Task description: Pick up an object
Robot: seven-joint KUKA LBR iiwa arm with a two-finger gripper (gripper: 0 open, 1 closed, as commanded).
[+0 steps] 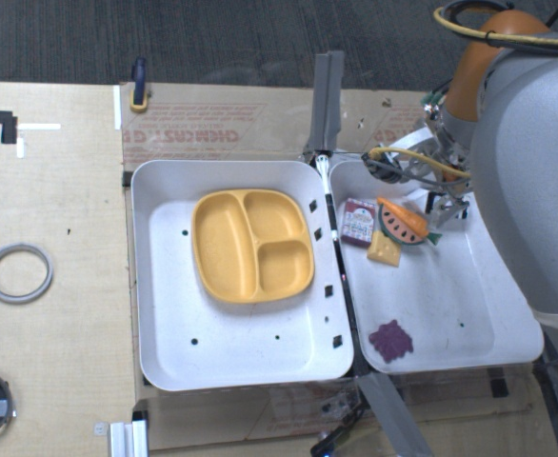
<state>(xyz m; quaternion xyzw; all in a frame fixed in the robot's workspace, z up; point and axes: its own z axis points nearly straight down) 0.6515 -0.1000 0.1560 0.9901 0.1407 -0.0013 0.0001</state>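
While the gripper [448,201], grip state indeterminable, hovers beside the watermelon-slice toy [403,223], candidate picks cluster in the right bin [450,303]: maroon packet [358,223], yellow wedge [385,249].

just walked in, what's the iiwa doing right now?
It's on a pick attempt in the right bin. The arm reaches in from the right, its pincer low at the bin's far end, right beside the watermelon-slice toy. Nothing is visibly held. A small maroon box, a yellow wedge and a purple piece also lie there. The left bin holds a yellow divided plate.
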